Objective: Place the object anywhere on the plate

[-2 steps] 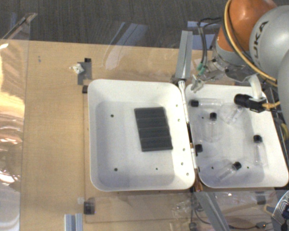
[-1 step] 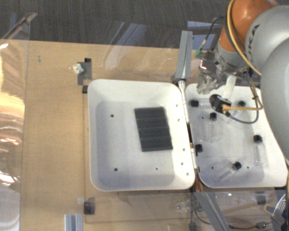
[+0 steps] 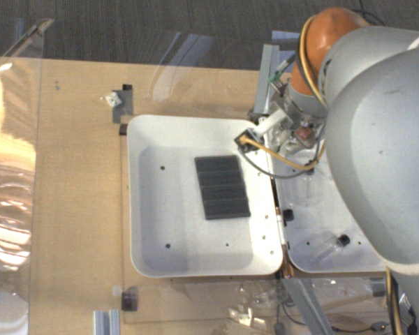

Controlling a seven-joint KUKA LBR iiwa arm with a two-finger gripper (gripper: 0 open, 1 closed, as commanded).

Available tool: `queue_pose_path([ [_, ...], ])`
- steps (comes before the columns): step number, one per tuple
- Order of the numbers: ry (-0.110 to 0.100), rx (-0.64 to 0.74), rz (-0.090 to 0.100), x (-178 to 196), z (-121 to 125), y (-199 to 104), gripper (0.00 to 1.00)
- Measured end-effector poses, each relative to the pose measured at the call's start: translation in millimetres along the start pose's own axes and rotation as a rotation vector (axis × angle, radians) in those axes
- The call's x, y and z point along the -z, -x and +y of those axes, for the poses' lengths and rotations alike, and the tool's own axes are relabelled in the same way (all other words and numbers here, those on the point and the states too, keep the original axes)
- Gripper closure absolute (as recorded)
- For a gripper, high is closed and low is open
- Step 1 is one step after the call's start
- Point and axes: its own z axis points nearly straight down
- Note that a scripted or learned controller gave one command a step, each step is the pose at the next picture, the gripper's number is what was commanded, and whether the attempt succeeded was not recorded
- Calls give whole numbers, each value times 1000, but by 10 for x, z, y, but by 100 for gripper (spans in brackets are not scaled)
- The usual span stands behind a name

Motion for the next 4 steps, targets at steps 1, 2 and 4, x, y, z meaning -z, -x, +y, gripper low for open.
queue_pose_path([
  [1, -1, -391, 3, 12, -535, -492, 100],
  [2, -1, -171, 0, 441, -1143, -968, 100],
  [4, 0, 34, -3, 75, -1763, -1352, 100],
])
